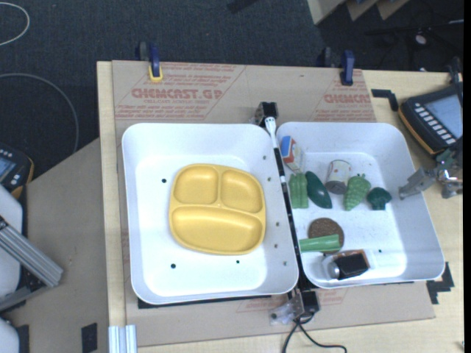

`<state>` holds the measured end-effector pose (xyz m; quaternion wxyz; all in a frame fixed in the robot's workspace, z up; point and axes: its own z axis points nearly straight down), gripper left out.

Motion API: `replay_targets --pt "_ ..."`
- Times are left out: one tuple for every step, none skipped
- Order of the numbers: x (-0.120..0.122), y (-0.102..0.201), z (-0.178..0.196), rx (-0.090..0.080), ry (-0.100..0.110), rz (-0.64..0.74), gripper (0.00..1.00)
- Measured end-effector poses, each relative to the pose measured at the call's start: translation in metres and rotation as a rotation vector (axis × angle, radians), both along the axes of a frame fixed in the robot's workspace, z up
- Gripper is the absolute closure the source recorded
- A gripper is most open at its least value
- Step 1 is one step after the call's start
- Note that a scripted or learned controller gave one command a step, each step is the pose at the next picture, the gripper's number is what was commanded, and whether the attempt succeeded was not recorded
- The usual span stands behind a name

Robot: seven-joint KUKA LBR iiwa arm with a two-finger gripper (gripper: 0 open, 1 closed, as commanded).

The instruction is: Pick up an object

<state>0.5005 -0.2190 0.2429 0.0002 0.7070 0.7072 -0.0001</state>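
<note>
Gripper (pixel 430 180): at right bin's right rim, fingers spread, nothing between them.
Nearest object: dark green piece (pixel 379 196), apart from fingertips.
Right bin (pixel 412 259): light green bumpy toy (pixel 356 190), small can (pixel 338 173), brown disc (pixel 324 228), black block (pixel 349 264).
Left bin (pixel 143 219): yellow divided plate (pixel 218 208), centred.

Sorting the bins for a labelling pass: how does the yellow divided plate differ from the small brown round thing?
The yellow plate lies in the left bin and is much larger; the brown disc lies in the right bin among other items. The plate has three compartments; the disc none. Both lie flat.
</note>
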Motion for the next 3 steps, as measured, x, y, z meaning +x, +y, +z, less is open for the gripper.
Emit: replay_targets --pt "0.002 0.006 0.153 -0.008 -0.020 0.002 0.00" --pt "0.002 0.007 0.155 -0.004 -0.007 0.002 1.00" --pt "-0.022 0.115 0.072 0.007 0.010 0.010 1.00"
